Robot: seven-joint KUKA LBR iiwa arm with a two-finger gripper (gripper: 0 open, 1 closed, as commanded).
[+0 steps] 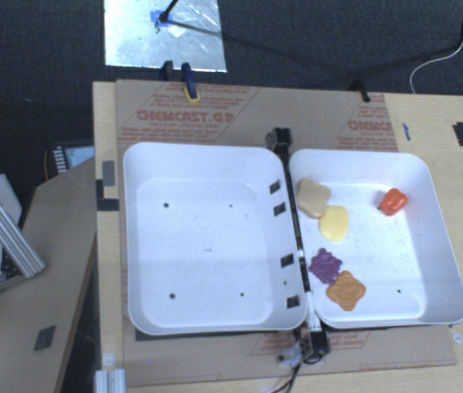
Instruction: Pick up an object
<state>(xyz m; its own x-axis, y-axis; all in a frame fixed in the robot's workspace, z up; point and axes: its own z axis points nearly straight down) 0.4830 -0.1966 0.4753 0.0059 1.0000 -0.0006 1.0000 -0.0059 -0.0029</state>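
- Progress looks nil: every object lies loose in the right bin (440, 219), so the whole pick remains.
- Red piece (392, 201) at two o'clock; tan lump (313, 196), yellow oval (334, 223), purple cluster (325, 265), orange piece (346, 290) along nine o'clock.
- Hand's state: cannot tell.

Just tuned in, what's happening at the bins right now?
Nothing is being handled at this moment. Five small items lie loose in the right bin: a beige piece touching a yellow piece, a purple piece next to an orange-brown piece, and a red-orange piece apart near the far right side. The left bin sits beside it. The pick has not started.
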